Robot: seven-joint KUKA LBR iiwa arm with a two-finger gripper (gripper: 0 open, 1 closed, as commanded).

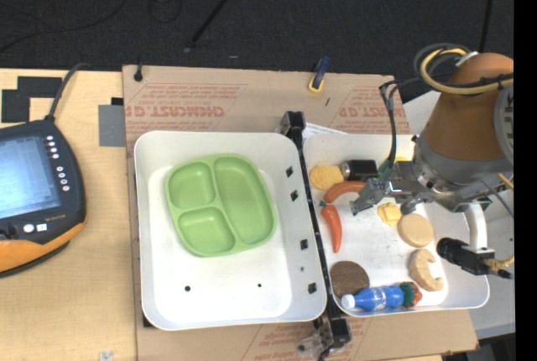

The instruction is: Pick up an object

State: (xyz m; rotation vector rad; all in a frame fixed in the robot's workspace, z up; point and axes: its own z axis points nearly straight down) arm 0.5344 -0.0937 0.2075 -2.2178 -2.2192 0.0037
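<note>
Several small things are scattered in the right bin (pixel 470 299): a red pepper (pixel 333 227), a brown disc (pixel 349 276), a blue bottle (pixel 379 298). The gripper (pixel 375 198) is poised above them; its grasp cannot be told. A green plate (pixel 221 204) is held in the left bin (pixel 159 284).

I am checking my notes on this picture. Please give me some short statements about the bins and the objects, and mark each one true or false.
1. The green divided plate lies in the left bin. True.
2. The blue bottle stands upright in the left bin. False: it lies on its side at the near edge of the right bin.
3. The red chili pepper lies in the right bin, near the divider. True.
4. The brown round disc rests on the green plate. False: it sits in the right bin beside the bottle.
5. The gripper is over the right bin. True.
</note>
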